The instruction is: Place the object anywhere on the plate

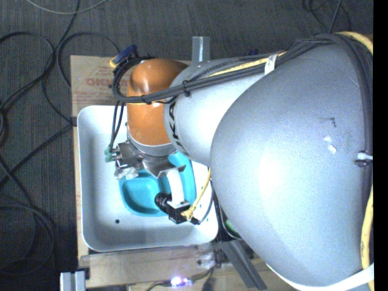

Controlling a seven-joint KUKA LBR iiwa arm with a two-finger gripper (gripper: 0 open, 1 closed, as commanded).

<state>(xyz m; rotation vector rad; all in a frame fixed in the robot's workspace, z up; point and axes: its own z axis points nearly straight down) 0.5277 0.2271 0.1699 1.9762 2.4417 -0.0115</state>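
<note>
Plainly, the gripper (129, 170) hung low over the left bin (91, 162), at the far-left edge of the blue plate (138, 200); touching or just above, couldn't tell. Open vs closed: can't tell, b/c the orange band (148, 108) & wrist sat right over it. Plate lay in the near-right part of the bin, its right side cut off by the arm (285, 162). Object couldn't be made out; whatever sat under the gripper was hidden. Small dark speck (117, 221) on bin floor, near-left of plate. Arm's grey bulk covered the scene's right half.
</note>
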